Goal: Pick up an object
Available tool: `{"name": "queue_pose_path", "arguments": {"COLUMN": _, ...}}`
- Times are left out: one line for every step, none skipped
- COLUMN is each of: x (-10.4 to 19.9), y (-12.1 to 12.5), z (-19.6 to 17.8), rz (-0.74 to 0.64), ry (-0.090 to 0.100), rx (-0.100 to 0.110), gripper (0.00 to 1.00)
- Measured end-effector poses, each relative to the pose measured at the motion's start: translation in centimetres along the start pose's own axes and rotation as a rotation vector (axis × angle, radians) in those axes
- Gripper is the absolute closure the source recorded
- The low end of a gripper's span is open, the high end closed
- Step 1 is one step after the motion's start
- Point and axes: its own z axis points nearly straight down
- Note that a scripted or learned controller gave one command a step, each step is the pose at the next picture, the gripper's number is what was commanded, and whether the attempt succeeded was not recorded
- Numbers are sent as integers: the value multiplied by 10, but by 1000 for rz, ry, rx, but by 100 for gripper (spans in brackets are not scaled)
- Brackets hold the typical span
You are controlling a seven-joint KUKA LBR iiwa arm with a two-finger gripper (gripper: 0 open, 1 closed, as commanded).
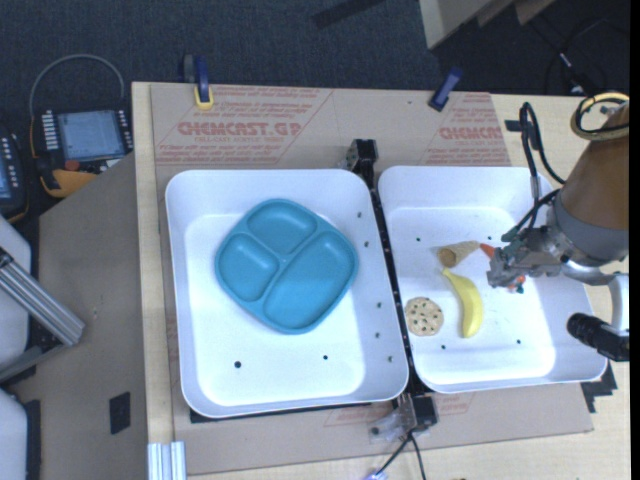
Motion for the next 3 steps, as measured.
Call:
{"name": "queue_pose_path", "arguments": {"x": 0, "y": 2, "z": -53, "rz": -1, "ry": -1, "rx": -1, "gripper": 100}}
{"name": "queue_pose_path", "arguments": {"x": 61, "y": -5, "z": -54, "rz": -5, "ry": 5, "rx": 8, "gripper": 100}}
{"name": "queue_pose_path", "arguments": {"x": 120, "y": -3, "z": -43, "rz": -5, "ry": 5, "rx": 9, "gripper": 100}}
